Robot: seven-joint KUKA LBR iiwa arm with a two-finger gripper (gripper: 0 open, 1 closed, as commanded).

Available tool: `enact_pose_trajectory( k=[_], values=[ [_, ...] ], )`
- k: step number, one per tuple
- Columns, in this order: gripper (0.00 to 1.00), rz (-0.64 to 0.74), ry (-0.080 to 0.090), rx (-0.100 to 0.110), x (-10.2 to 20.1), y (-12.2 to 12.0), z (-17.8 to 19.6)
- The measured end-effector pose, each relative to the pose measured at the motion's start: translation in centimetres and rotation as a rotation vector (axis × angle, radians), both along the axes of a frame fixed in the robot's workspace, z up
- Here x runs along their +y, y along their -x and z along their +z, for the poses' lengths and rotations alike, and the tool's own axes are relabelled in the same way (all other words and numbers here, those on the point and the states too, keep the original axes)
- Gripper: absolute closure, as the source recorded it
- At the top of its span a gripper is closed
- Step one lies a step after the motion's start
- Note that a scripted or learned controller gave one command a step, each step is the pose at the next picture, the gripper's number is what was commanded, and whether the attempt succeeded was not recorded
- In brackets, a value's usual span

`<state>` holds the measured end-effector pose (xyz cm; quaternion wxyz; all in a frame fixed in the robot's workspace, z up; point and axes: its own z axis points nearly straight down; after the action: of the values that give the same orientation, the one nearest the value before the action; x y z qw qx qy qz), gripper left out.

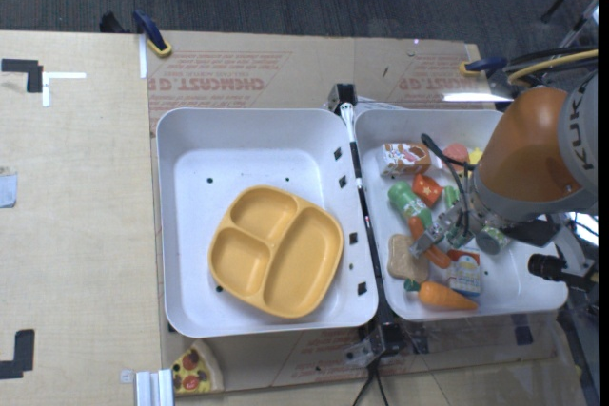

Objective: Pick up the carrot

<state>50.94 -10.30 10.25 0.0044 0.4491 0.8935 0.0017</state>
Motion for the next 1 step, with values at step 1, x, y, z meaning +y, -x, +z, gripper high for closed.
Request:
enact_pose_trajectory(
  k=[1],
  values=[
    [1.00,0.402,0.006,-0.002,-0.19,2.70,-0.76]
  ],
)
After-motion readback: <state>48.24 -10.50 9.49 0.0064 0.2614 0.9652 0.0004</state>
